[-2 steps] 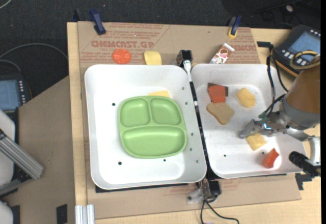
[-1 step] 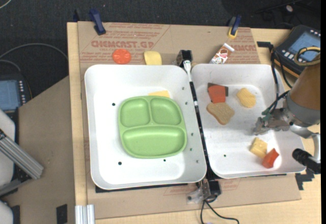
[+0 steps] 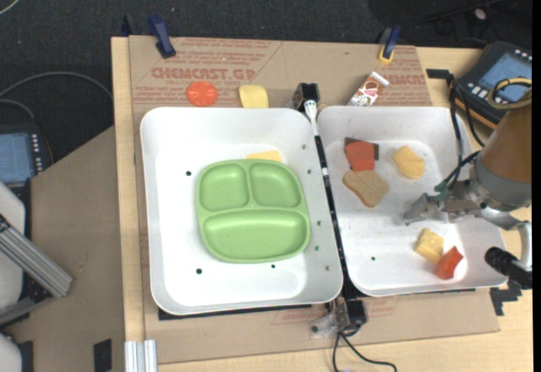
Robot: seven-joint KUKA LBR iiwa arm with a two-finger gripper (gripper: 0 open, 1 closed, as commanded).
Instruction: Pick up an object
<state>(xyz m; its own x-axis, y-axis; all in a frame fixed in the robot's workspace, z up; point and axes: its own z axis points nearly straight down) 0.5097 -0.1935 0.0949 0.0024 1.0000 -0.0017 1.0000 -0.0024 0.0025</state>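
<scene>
I see the arm [image 3: 511, 150] coming in from the right edge of the bench, grey with its orange band over the right bin's [image 3: 385, 265] right rim. The gripper [image 3: 420, 211] sits low inside that bin, towards its right side, pointing left. Its fingers are dark and blurred together from here; I cannot tell whether they stand apart or closed, and I see nothing between them.

Right bin contents, as I read them:
- red-orange block [image 3: 361, 155] near the far left corner, dark top edge.
- tan bread-shaped slice [image 3: 365, 187] just beside it, on the near side.
- yellow lump [image 3: 409, 161] near the far edge, towards the middle.
- pale yellow chunk [image 3: 429, 243] just near-side of the gripper, close but apart from it.
- small red piece [image 3: 449, 262] touching or nearly touching that chunk, by the near right corner.

Left bin [image 3: 169, 277] carries a green divided plate [image 3: 252, 210] with three compartments, set about centre. A yellow wedge [image 3: 265, 156] peeks out from behind the plate's far edge.

On the bench's cardboard top, beyond the bins' far rims: an orange round item [image 3: 202, 94], a yellow block [image 3: 253, 96], and a small red-and-white packet [image 3: 368, 90] lying tilted. Blue clamps [image 3: 161, 36] hold the far edge of the board.
</scene>
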